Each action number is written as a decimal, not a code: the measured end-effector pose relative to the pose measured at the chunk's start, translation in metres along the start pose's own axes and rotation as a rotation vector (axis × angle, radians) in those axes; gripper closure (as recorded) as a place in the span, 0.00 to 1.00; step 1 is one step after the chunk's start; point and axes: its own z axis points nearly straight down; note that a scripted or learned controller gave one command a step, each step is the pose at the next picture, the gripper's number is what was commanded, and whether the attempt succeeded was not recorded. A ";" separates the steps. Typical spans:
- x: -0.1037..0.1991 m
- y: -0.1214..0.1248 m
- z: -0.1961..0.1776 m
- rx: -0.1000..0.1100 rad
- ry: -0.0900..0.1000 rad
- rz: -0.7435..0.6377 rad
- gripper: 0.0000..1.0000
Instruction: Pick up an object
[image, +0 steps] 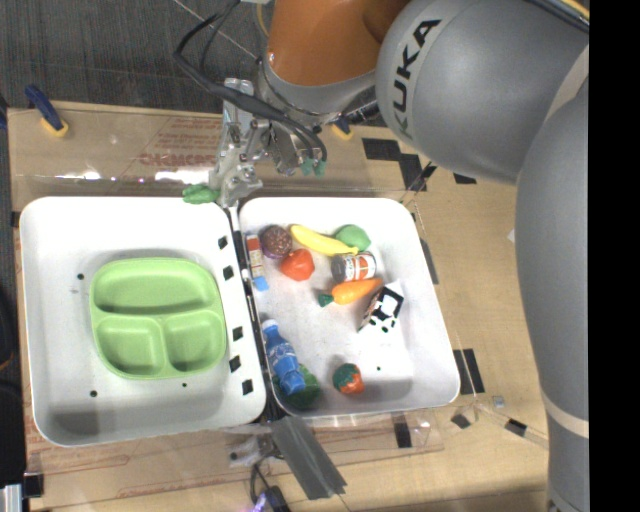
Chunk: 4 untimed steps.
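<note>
Up at the top, the grey arm (470, 90) with its orange band (320, 40) hangs over the far edge of the bins. Its claw (240, 175) sits right above the spot where the two white bins meet. I cannot tell if the claw is apart or together, and I see nothing held in it.

On the left, the white bin (50, 300) holds a green tray (157, 318) with three parts.

On the right, the other white bin (425, 340) holds the small things to pick. A yellow banana (318, 240) lies near the top, with a green ball (352, 238) just beside it. A red tomato (296, 264) sits below the banana. A small can (355, 267) lies next to an orange carrot (352, 291). A black and white block (381, 308) is close to the carrot. A blue bottle (282, 362) lies by the left wall. A little strawberry (347, 378) sits near the bottom.
</note>
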 end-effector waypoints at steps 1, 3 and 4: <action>0.061 0.068 0.012 0.000 0.007 0.055 1.00; 0.046 0.111 -0.026 0.000 0.003 0.273 1.00; 0.014 0.151 -0.026 0.000 0.006 0.441 1.00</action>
